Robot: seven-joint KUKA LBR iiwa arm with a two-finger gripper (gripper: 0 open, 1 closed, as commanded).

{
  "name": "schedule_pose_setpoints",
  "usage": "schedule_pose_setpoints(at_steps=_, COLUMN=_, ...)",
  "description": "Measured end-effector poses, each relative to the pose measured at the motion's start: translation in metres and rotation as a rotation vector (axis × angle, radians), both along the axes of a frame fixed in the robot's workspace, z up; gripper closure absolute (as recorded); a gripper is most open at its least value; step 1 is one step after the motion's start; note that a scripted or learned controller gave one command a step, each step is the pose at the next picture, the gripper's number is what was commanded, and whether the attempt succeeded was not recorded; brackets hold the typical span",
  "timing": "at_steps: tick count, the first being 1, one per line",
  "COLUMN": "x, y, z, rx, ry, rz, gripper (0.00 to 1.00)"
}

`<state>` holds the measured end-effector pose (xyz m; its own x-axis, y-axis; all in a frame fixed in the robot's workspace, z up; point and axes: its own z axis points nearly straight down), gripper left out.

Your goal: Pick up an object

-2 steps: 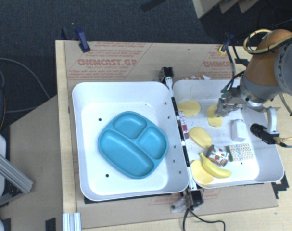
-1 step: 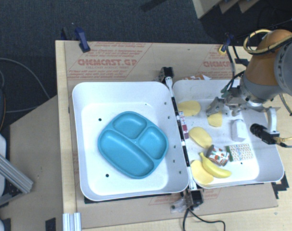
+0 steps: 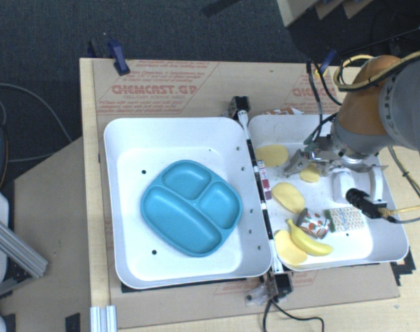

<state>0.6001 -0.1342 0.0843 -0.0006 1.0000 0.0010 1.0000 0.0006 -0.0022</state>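
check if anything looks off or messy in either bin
Nothing looks spilled or broken. The blue divided plate lies flat but skewed in the left bin. In the right bin, the banana and other yellow pieces are loosely jumbled, with the gripper above them.

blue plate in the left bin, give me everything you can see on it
The blue plate is a rounded-square divided tray, light blue, looking like smooth plastic. Raised ridges split it into three compartments: one long one along its lower left side, two smaller ones toward the upper right. It lies flat, right side up, turned at an angle to the walls, near the middle of the left bin. Nothing lies in it. It touches only the bin floor; the gripper is over the right bin.
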Motion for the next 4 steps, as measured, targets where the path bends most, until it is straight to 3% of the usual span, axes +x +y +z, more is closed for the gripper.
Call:
schedule_pose_setpoints(at_steps=1, x=0.008, y=-0.052, z=0.001, rx=-0.003, ry=-0.004, rz=-0.001, gripper=0.0)
schedule_pose_setpoints(at_steps=2, x=0.026, y=-0.015, z=0.0, rx=-0.001, ry=-0.004, rz=0.0, gripper=0.0)
schedule_pose_setpoints(at_steps=3, x=0.001, y=-0.033, z=0.0, rx=-0.001, ry=0.0, rz=-0.001, gripper=0.0)
schedule_pose_setpoints(at_steps=4, x=0.001, y=-0.033, z=0.011, rx=-0.001, ry=-0.002, rz=-0.001, gripper=1.0)
